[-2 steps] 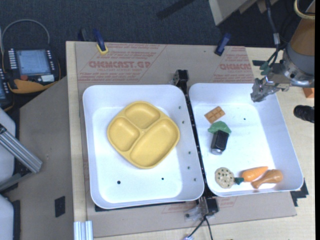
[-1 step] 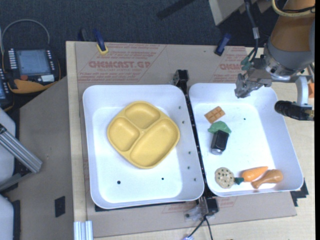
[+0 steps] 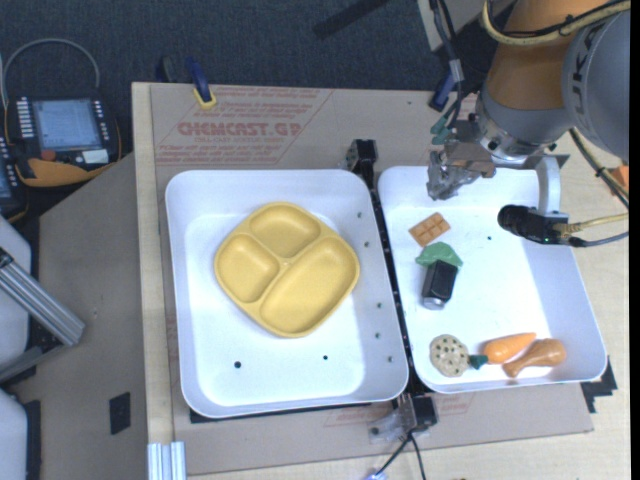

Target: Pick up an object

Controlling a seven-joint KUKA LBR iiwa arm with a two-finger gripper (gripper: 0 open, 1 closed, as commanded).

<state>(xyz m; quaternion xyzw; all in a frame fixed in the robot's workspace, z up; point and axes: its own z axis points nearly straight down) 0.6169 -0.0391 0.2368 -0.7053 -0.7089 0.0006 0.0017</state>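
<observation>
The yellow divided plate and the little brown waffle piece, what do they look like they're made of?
The yellow divided plate looks like moulded plastic with a smooth matte finish: even colour, rounded compartment ridges, soft sheen. The brown waffle piece is probably a plastic or rubber toy food, going by its flat uniform colour and neat grid lines; it is too small to be sure.

A brown waffle-like cracker, a green-topped dark block, and a speckled cookie are seen in the right bin. A carrot and a drumstick are laid touching near its front edge.
</observation>
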